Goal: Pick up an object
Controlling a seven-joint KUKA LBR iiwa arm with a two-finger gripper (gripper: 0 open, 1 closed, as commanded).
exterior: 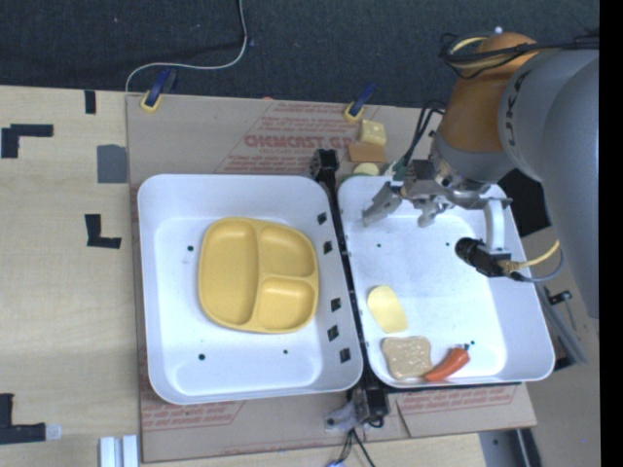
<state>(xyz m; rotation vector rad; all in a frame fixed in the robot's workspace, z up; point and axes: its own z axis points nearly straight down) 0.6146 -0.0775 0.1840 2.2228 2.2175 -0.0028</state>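
From my seat the light looks even and fairly bright from overhead, the white bins (156, 261) nearly washed out, shadows soft and short, the picture slightly grainy and softly focused throughout, edges undistorted.
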